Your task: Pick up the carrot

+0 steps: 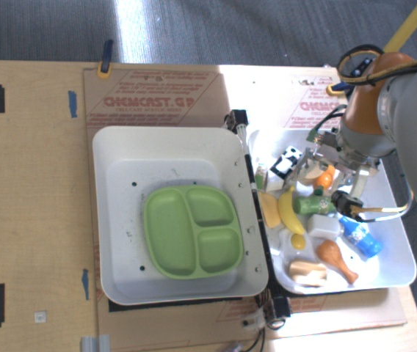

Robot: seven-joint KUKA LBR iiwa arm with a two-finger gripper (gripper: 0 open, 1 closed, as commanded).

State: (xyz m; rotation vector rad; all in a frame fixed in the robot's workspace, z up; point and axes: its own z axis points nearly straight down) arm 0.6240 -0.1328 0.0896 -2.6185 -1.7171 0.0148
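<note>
Gripper (331, 173) first: from the camera view above the bench, we are seeing it hanging low over the right bin (399, 266), near that bin's far edge, with an orange thing we are taking for the carrot (327, 179) seemingly between its fingers, which are looking closed on it. Just beside it are lying a banana (291, 213), a green bottle (313, 206) and a blue bottle (360, 239). We are judging the grasp step underway; next we are needing a straight lift, clear of the clutter. A green tray (192, 230) is sitting in the left bin (113, 160).
</note>
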